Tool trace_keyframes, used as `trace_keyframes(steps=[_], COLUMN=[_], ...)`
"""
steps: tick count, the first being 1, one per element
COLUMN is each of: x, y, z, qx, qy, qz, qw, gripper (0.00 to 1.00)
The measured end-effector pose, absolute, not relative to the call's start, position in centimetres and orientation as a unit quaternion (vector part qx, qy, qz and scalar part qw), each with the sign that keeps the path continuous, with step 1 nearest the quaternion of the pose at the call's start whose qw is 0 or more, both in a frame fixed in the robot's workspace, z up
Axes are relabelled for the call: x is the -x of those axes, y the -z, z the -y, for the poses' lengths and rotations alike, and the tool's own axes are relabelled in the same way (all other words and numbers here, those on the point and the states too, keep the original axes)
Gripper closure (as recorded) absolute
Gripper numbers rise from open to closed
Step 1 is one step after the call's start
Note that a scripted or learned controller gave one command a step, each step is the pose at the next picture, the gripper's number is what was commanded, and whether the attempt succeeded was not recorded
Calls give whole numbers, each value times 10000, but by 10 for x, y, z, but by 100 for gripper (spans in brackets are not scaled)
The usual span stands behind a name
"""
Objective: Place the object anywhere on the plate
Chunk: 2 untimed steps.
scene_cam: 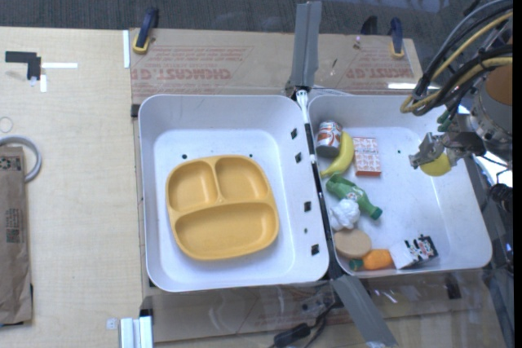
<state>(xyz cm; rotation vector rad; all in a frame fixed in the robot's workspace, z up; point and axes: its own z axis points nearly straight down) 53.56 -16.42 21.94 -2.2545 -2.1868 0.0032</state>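
Yellow divided plate (222, 208) sits in the left bin (155, 200), well left of the claw (432, 156). Claw hangs over the right bin (469, 208), clenched on a yellow object (438, 165). Banana (339, 157), can (328, 137) and red box (367, 156) lie to its left.

I see a banana (340, 158) beside a can (328, 137) and red box (367, 156) upper left of the right bin (457, 257); green bottle (353, 196) below.
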Motion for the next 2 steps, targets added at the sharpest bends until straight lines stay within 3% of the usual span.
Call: trace_keyframes(steps=[1,2], x=[-477,-477], y=[-190,-190], z=[69,-29], qx=[7780,8319], qy=[-25,-31], qz=[6283,5550], qw=[14,7], gripper=[100,100])
